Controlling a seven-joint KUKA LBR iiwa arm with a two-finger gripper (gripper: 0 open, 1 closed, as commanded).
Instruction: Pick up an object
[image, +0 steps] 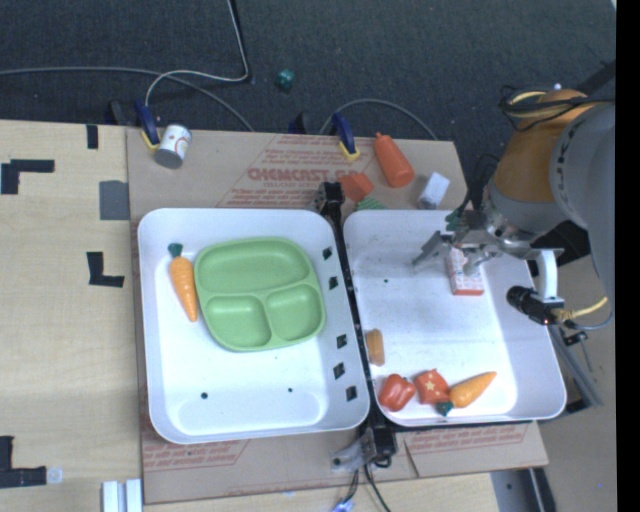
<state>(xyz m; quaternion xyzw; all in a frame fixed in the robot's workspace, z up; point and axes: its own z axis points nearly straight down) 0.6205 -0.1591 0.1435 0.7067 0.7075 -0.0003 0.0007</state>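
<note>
My gripper (455, 252) hangs over the far part of the right bin (520, 330), its fingers (428, 250) spread open. A small white and red box (466, 278) lies on the bin floor just below and between the fingertips, not clamped. Along the near edge of the same bin lie a red pepper (396, 392), a red tomato-like piece (432, 384) and an orange carrot (472, 387). A small brown piece (375, 347) rests by the bin's left wall.
The left bin (160, 360) holds a green divided plate (262, 292) and a carrot (183, 285) beside it. Behind the bins lie an orange bottle-shaped toy (393, 160), a white cube (434, 188), a small can (174, 145) and clamps with cables.
</note>
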